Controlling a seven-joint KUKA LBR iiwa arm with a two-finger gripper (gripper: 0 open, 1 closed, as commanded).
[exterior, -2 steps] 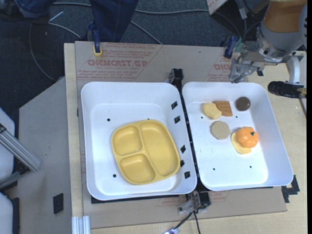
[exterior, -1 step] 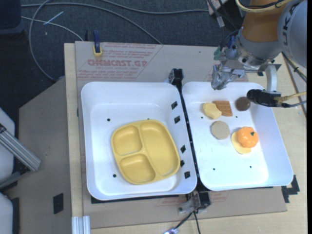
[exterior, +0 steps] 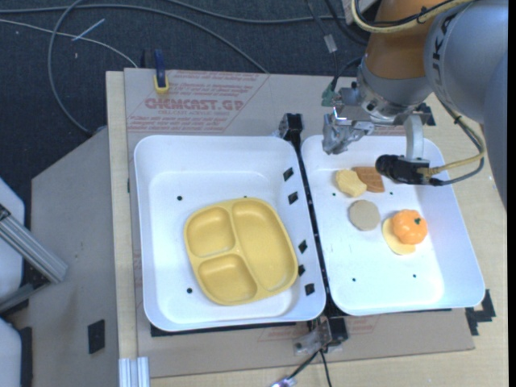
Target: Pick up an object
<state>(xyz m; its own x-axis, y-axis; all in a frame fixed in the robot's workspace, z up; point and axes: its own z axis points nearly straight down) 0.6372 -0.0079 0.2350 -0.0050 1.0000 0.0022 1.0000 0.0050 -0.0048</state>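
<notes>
1. Nearest the camera, the left bin (exterior: 153, 216) holds a yellow divided plate (exterior: 239, 250) with three compartments, lying flat and turned at a slant. It sits well apart from the hand, across the black divider between the bins.

2. In the right bin (exterior: 419, 289), four small items lie in a loose group: an orange fruit-shaped toy (exterior: 408, 228) resting on a yellow piece, a round beige disc (exterior: 364, 215), a pale yellow chunk (exterior: 350, 183), and a brown flat piece (exterior: 372, 178) touching the chunk's far-right side.

3. The hand (exterior: 339, 139) hangs over the far left corner of the right bin, near the divider. Its fingertips point down; nothing is seen between them. Whether they stand apart or together cannot be told from this slant.

4. Governing relation: the pale yellow chunk is the nearest candidate, lying just toward the camera from the hand and slightly to the view's right. The brown piece lies beside it, long axis running roughly left to right. In my judgement the coming move calls for a short shift toward the camera, then a descent. Risk: chunk and brown piece touch, so a closing grip may catch both or push one aside.

5. Legible writing: red lettering on the board (exterior: 201, 95) beyond the left bin reads roughly "CHEMCAST GP"; the smaller lines are unreadable. A yellow and blue clamp (exterior: 161, 75) grips the board's far edge. No writing is legible on the arm.
</notes>
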